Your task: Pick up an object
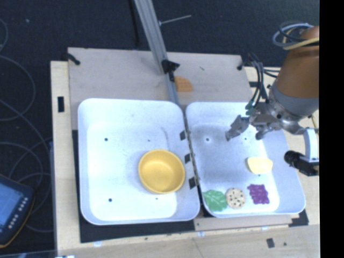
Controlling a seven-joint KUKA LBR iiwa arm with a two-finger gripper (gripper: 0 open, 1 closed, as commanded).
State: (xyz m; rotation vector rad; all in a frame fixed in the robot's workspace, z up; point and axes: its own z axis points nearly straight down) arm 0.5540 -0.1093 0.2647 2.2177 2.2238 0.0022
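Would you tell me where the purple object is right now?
The purple object lies near the front edge of the right bin, just right of the round cookie and below the pale yellow piece.

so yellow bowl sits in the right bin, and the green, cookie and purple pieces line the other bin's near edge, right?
Not quite: the camera view shows the yellow bowl in the left bin. The green piece, cookie and purple piece line the right bin's near edge.

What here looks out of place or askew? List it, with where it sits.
Little stands out. A small orange piece lies on the bench behind the two bins, apart from the other items. In the right bin, the green piece, the cookie and the purple piece crowd the near wall. The yellow bowl sits upright in the left bin.
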